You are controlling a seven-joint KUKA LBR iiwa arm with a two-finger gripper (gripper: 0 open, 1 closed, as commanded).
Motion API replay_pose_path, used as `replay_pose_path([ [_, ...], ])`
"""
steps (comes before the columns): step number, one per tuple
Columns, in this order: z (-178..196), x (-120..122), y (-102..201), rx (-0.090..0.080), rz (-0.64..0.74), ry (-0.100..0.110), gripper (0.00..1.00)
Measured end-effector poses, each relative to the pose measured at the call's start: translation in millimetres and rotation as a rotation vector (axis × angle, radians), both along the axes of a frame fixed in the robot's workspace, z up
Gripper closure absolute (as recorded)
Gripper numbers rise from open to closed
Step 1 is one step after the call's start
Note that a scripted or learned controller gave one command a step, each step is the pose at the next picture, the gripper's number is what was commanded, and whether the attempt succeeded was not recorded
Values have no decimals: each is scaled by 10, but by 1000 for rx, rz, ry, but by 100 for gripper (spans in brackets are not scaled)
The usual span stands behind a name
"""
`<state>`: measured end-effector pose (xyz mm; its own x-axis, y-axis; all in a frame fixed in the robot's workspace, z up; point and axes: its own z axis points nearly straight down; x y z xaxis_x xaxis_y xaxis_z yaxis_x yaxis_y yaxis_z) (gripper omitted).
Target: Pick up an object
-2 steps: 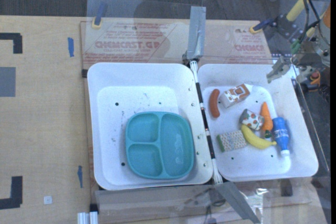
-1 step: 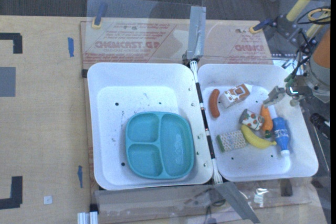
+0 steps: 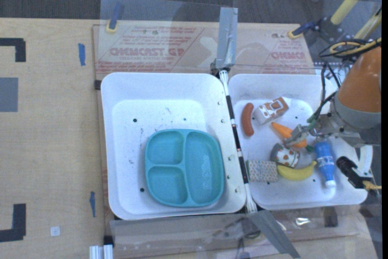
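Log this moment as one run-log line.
tool low in right bin | over carrot | nothing seen held | teal tray in left bin

Arm (image 3: 362, 91): a bulky rounded body at the frame's 3 o'clock edge, cut off by the border.
Orange band (image 3: 365, 79): a smooth, glossy orange dome, the brightest part of the robot.
Grey collar (image 3: 357, 115): a pale grey ring directly beneath the orange, matte, with a darker shadowed underside.
Wrist section: grey metal narrowing toward 9 o'clock into smaller, darker hardware.
Gripper (image 3: 301, 133): slim dark-and-silver parts at the arm's 9 o'clock tip, too small and blurred to read in detail.
Cables (image 3: 332, 73): thin black leads looping at 12 o'clock of the orange dome, running down along the wrist.
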<state>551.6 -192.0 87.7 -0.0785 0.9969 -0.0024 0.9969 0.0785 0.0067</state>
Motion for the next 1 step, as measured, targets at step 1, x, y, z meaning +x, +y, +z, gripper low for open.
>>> replay_pose_path([
  [1, 109, 9, -13, 0, -3, -5, 100],
])
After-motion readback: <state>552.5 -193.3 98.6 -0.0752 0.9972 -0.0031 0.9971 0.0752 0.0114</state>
